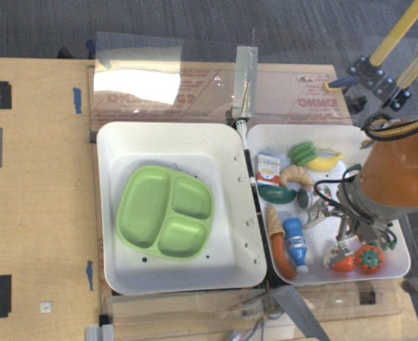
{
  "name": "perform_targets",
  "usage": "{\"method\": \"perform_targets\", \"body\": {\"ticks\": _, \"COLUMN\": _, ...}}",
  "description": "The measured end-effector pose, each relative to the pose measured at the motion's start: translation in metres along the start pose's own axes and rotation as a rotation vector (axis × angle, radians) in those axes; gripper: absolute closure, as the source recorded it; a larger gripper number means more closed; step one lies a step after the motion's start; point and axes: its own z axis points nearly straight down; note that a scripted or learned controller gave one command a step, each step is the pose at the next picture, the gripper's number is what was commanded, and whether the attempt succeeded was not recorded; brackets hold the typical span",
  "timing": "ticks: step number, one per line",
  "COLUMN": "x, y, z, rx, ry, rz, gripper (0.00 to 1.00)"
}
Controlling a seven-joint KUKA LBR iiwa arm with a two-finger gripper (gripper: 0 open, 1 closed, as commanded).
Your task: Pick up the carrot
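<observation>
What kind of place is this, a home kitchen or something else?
Probably a robot test bench in a lab, not a kitchen. Two white bins sit on a taped board, toy food such as a bottle and tomato fills the right one, and a robot arm reaches in.

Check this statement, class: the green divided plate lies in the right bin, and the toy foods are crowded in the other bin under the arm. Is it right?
One detail is wrong. The camera view shows the green divided plate in the left bin, not the right. The toy foods are crowded in the other bin, under the arm.
</observation>
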Motion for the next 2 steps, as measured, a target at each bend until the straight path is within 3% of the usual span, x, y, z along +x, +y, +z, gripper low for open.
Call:
{"method": "perform_targets", "body": {"ticks": 1, "x": -0.079, "y": -0.065, "z": 0.008, "rx": 0.002, "ry": -0.006, "rz": 0.183, "gripper": 0.0}}
{"method": "perform_targets", "body": {"ticks": 2, "x": 0.006, "y": -0.092, "z": 0.007, "rx": 0.004, "ry": -0.002, "rz": 0.309, "gripper": 0.0}}
